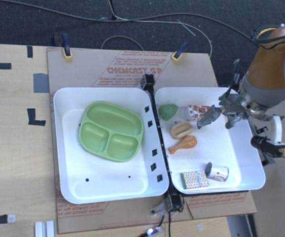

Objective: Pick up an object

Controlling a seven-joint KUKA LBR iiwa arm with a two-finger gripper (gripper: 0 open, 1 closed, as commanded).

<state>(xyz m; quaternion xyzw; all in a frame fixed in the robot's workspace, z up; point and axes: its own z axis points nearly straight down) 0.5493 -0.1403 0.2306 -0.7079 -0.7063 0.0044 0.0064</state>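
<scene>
your fingers (220, 113) hung over the upper right part of the right bin (241, 152), and you could not have told from this view whether they were spread or pressed together; one dark finger (209, 117) pointed left and down toward the objects, with nothing visibly between the fingers. just left of that tip lay a clear wrapper with brown-and-white print (196, 112), close to the finger, though whether they touched was not clear. left of it, against the divider, sat a small green lump (168, 111). below these lay a tan bun-like piece (181, 130), and just under it an orange drumstick-shaped toy (183, 144), the two near each other. near the front edge of the same bin you had a small patterned card or packet (194, 179) and, beside it on the right, a little white cylinder with a dark end (217, 172). the left bin (68, 147) held a green divided tray (111, 131), lying flat. both bins sat on a brown board (127, 68) clamped to the table (14, 132). behind the fingers, the orange band (268, 63) of your arm rose at the right.
</scene>
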